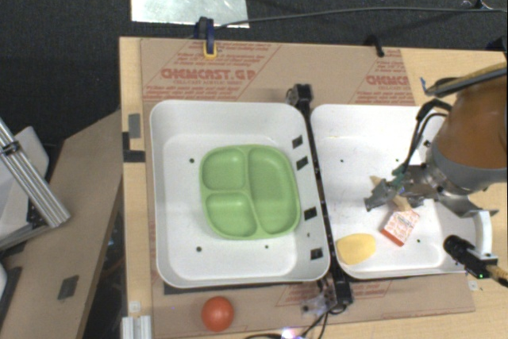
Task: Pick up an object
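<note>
Two-finger gripper (pixel 389 194), dark grey metal, on the grey arm with orange band (pixel 476 123): low over the right shallow white bin (pixel 357 131). Whether its fingers are apart or closed, and whether anything is between them, cannot be told.

Small red-and-white printed packet (pixel 400 227): just below and right of the gripper, flat on the bin floor.

Yellow rounded soft-looking object (pixel 356 248): below and left of the gripper, near the bin's front wall.

Green plastic three-compartment tray (pixel 249 191): well left of the gripper, in the left shallow white bin (pixel 175 171).

Orange-red ball (pixel 217 313): far below-left of the gripper, on the brown board (pixel 262 63) outside the bins.
</note>
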### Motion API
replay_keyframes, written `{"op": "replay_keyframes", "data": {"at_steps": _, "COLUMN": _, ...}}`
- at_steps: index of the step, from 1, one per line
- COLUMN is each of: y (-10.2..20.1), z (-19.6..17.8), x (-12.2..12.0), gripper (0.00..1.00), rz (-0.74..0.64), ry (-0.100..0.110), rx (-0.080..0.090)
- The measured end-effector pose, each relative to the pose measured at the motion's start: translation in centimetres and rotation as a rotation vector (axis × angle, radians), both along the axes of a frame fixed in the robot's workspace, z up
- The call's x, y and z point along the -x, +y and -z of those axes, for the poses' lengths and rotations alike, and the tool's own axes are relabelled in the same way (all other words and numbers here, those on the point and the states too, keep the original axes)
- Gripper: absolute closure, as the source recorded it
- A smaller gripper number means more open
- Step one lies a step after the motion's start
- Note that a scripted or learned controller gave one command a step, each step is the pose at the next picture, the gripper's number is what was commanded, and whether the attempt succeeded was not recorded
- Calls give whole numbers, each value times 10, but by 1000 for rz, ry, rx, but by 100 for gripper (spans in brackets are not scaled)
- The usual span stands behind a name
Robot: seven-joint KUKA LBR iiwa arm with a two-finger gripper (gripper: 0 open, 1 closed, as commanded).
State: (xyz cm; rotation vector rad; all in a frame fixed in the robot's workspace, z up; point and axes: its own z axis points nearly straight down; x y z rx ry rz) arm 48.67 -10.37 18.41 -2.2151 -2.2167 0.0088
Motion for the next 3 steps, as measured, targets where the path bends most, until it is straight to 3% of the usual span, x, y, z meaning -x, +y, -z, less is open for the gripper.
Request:
{"op": "replay_keyframes", "data": {"at_steps": 1, "y": 0, "z": -5, "x": -3, "gripper": 0, "rz": -2, "ry": -11, "rx": 2}}
{"op": "replay_keyframes", "data": {"at_steps": 2, "y": 0, "z": 47, "x": -13, "gripper": 0, "rz": -1, "ry": -7, "rx": 0}}
{"op": "replay_keyframes", "data": {"at_steps": 3, "y": 1, "z": 96, "x": -16, "gripper": 0, "rz": -3, "ry": -17, "rx": 2}}
